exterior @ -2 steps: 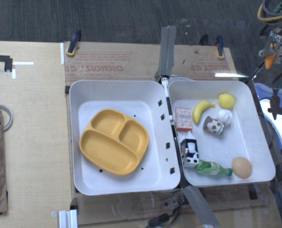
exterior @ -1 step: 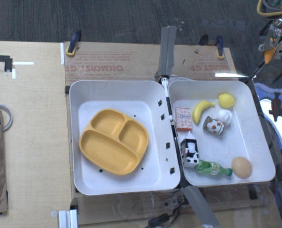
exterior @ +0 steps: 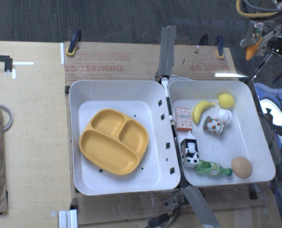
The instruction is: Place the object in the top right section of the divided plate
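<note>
Nothing done yet: plate [exterior: 114,141] has all sections bare, well down-left of the end effector [exterior: 267,34] (grip state can't be told), while banana [exterior: 202,110] and other objects lie in the bin [exterior: 247,137] below it.

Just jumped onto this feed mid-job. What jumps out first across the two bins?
The yellow divided plate dominates the left bin, lying alone with its three sections bare. The right bin holds the clutter: a banana beside a lemon near the top, a green bottle and a brown ball along the bottom edge.
</note>
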Robot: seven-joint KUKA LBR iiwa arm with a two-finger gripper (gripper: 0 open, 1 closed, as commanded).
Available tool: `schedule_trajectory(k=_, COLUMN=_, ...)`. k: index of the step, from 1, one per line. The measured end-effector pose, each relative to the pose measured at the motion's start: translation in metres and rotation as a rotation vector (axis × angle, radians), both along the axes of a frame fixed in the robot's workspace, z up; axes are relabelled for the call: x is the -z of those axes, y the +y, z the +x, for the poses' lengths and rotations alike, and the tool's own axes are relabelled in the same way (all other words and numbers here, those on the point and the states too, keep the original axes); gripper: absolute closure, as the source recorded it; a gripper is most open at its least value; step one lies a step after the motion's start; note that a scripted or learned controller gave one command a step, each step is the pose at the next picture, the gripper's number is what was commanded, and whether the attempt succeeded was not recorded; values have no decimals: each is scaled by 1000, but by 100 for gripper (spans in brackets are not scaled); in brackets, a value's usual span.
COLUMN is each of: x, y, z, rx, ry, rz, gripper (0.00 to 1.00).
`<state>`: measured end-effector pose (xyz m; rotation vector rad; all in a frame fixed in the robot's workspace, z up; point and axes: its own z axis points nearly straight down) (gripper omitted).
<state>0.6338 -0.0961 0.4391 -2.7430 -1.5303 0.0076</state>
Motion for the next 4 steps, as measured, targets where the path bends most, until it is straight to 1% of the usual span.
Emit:
schedule_trajectory(k=1, x=33, y=-30, z=-2, rx=-114, ry=1, rz=1, gripper=100)
schedule_trajectory(k=2, x=3, y=51, z=25, rx=-92, ry=0, rz=1, gripper=100)
schedule_trajectory(k=3, x=-1, y=104, z=6, rx=214, ry=1, rz=-1, gripper=100)
schedule_trajectory(k=4, x=32, y=125, z=4, rx=722, ry=-1, rz=-3, gripper=100)
